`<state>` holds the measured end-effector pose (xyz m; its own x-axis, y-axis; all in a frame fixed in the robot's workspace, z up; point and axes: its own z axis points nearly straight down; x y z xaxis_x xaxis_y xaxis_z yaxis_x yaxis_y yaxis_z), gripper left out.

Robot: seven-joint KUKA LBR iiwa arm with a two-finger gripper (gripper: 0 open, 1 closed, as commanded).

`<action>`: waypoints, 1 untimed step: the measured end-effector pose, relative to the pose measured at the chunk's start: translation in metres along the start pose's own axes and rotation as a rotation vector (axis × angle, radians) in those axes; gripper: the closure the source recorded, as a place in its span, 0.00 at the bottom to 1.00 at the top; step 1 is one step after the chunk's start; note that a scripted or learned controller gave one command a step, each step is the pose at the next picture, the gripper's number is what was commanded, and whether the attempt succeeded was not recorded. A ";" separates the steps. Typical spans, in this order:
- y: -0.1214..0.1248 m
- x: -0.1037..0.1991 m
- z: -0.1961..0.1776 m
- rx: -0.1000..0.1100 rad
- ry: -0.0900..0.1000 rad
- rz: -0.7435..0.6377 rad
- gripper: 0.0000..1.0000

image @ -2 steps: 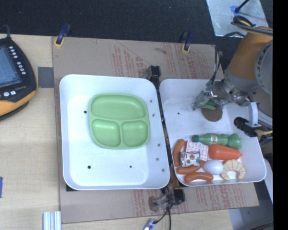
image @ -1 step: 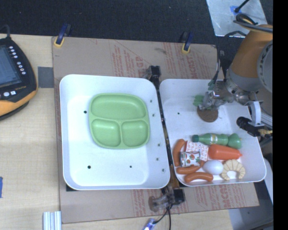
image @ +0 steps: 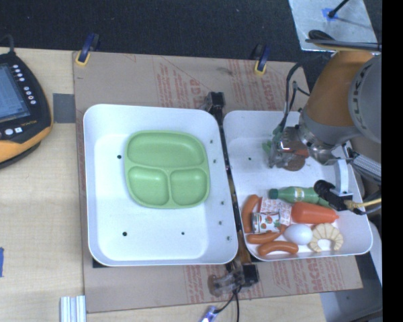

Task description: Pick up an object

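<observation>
You are looking down on two white bins; take the right bin [image: 236,123] as your landmark. The arm [image: 342,89] comes in over its upper right corner, grey with its orange band above the wrist, and the gripper [image: 287,154] sits low over the upper middle of that bin, above bare white floor. You cannot tell from here whether it is apart or together, and nothing you can make out sits in it.

The things to pick lie crowded along the near end of the right bin, well below the gripper. Nearest to it is a green bottle [image: 297,194] lying on its side. Just under the bottle lies an orange carrot [image: 314,213], with a small red and white carton [image: 271,215] to its left. A sausage [image: 250,212] runs along the bin's left wall beside the carton. Below these you see a white egg [image: 298,234], a croissant [image: 326,238] and another sausage [image: 277,249].

To the left of the right bin, the left bin [image: 94,180] holds a green divided plate [image: 166,168].
</observation>
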<state>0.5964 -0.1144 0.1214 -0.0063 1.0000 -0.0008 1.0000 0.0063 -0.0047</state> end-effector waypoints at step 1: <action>0.000 -0.001 0.000 0.000 0.000 0.001 0.00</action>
<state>0.5963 -0.1150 0.1214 -0.0055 1.0000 -0.0012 1.0000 0.0055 -0.0046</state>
